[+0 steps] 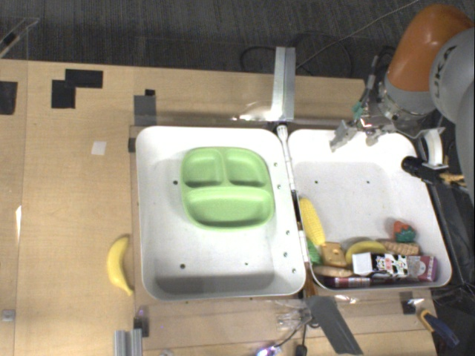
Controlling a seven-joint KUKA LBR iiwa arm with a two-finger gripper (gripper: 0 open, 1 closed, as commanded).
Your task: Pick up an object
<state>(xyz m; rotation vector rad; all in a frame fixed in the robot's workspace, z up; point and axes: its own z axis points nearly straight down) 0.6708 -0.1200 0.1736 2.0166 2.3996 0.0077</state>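
Closest to you, at the near edge of the right bin [371, 180], lies a crowded row of objects. From the divider side you have a corn cob [311, 223] lying along the bin's left wall, a tan biscuit-like piece [335, 255] just beside its lower end, then a banana [370, 248] arched over a small black-and-white carton [389, 265]. A flat reddish packet [349, 279] rests along the front wall beneath them. Slightly back from these, near the right wall, sit a small orange and teal item [404, 232] (too small for you to identify).

Outside the bins, a second banana [119, 264] lies on the wooden bench [59, 199], just beside the left bin's front corner.

The left bin [159, 199] holds a green divided plate [225, 185], sitting flat toward the middle.

Farthest back, the gripper [355, 130] hangs over the rear edge of the right bin, well apart from the row of objects. You cannot tell from here whether its jaws are spread or closed; nothing is visible between them. The grey arm with its orange band [423, 47] enters from the right.
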